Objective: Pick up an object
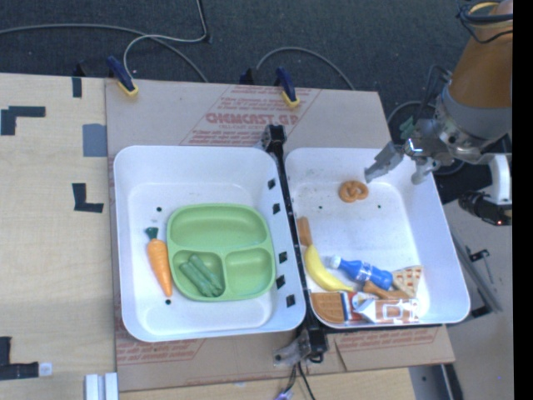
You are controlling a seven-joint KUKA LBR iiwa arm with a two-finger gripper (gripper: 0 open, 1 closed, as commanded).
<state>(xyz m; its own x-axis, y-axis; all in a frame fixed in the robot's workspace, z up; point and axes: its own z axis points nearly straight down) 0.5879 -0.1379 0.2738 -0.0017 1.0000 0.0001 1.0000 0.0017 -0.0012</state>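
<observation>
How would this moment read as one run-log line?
gripper: open, above right bin's far edge | holding: nothing | nearest: pretzel

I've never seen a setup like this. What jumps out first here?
The bright green divided plate in the left bin, with an orange carrot lying beside it. In the right bin, toy foods cluster at the near end around a yellow banana, while the gripper hovers near a small pretzel.

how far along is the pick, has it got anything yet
Nothing looks picked yet: no object shows between the fingers. In hand: the gripper hovers open over the right bin, beside the pretzel. Left: descend, close on an object and lift it. The banana and blue bottle lie untouched.
</observation>
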